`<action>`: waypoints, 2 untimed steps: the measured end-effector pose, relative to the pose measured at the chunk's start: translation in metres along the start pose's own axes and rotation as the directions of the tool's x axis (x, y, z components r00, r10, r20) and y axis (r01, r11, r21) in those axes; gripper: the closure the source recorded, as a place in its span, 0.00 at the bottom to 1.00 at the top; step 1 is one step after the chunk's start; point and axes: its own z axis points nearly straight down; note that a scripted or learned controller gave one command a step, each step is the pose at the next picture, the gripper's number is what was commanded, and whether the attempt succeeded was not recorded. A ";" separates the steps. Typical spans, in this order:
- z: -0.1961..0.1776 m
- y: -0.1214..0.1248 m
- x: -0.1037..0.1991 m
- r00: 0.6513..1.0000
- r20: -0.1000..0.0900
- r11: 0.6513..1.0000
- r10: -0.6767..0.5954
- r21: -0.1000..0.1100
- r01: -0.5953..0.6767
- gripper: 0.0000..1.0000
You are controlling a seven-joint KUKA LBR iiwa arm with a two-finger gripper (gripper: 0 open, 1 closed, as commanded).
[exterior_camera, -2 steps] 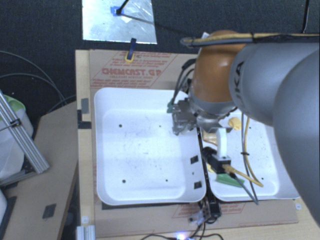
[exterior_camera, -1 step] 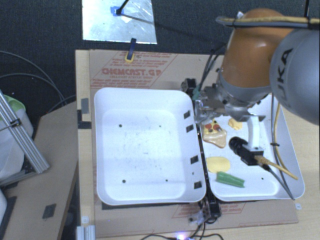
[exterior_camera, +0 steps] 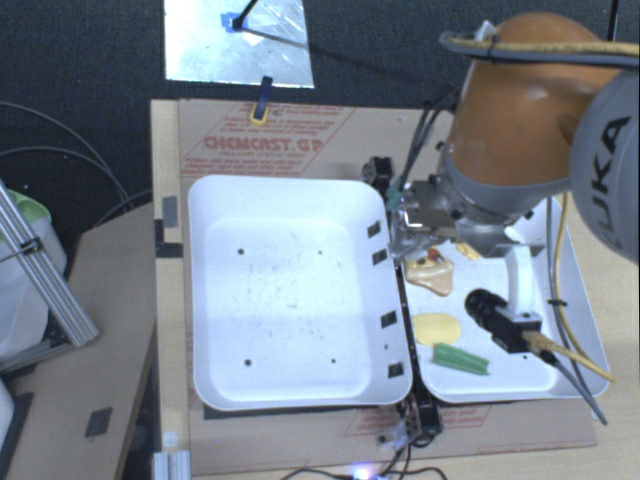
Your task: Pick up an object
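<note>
Arm (exterior_camera: 530, 108): I reach in from the right, with the orange band (exterior_camera: 515, 88) high over the far right part of the right bin (exterior_camera: 520, 380). The wrist is bent down and to the left. It puts my gripper (exterior_camera: 415, 224) low over that bin's far left corner, close against the wall it shares with the left bin (exterior_camera: 290, 298).

Gripper state: this slanted view does not show whether it is open or closed, so I cannot tell. I see nothing held in it.

Objects, placed from my gripper:
- A tan piece (exterior_camera: 432, 278) lies just nearer the camera than the gripper, close to it. Contact cannot be confirmed. It is an irregular flat shape, with its longer side running left to right across the bin. A small red bit (exterior_camera: 433, 260) sits at its far edge, on the side towards my gripper.
- A yellow disc (exterior_camera: 437, 328) lies flat further out on the same line, apart from the tan piece. It is round, so it has no clear heading.
- A green stick (exterior_camera: 461, 359) lies furthest from my gripper, just beyond the disc and near the bin's front wall. Its long axis runs left to right, with the right end tipped slightly towards the camera.

All three rest on the floor of the right bin, in its left half.
</note>
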 end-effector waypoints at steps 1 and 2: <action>-0.068 0.052 -0.014 1.000 0.001 1.000 0.002 -0.006 -0.002 1.00; 0.010 0.097 -0.015 1.000 0.004 1.000 0.006 0.008 -0.006 1.00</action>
